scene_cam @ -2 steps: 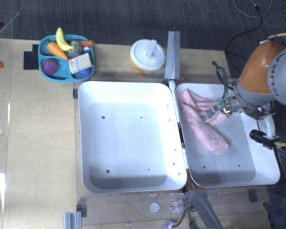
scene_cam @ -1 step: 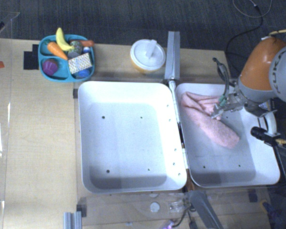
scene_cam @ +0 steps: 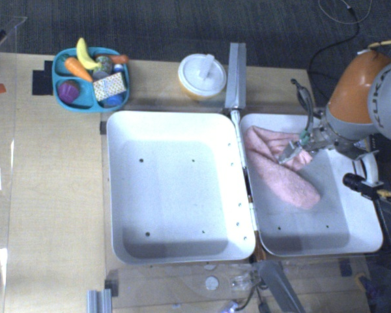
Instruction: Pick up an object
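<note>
A pink cloth lies crumpled in the right white bin, stretching from the bin's back left corner toward its middle. My gripper reaches in from the right and is down on the cloth's upper right part, where the fabric looks bunched around its tip. The grey arm with its orange band hangs over the bin's back right corner.
The left white bin sits beside the right one, with a metal bar behind the seam between them. Behind the bins stand a white lidded cup and a blue tray of toy food. Cables hang off the right side.
</note>
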`<state>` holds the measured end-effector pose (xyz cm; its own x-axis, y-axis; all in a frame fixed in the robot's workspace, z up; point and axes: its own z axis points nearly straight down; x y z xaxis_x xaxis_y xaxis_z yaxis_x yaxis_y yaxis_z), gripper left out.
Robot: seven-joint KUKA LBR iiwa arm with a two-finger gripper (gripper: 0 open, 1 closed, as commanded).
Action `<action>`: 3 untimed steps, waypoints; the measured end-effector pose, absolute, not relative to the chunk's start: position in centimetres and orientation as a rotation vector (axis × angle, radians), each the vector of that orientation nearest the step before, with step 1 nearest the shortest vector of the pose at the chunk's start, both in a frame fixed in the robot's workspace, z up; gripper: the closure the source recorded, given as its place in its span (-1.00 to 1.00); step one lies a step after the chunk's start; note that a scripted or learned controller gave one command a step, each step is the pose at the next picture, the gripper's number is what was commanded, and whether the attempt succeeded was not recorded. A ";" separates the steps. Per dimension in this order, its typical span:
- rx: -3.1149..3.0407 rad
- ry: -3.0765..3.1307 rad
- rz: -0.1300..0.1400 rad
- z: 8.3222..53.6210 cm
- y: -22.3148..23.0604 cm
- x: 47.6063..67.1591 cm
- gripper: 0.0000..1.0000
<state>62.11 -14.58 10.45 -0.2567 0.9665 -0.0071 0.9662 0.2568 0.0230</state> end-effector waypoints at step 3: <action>2.016 2.401 0.010 18.7 -3.9 58.8 1.00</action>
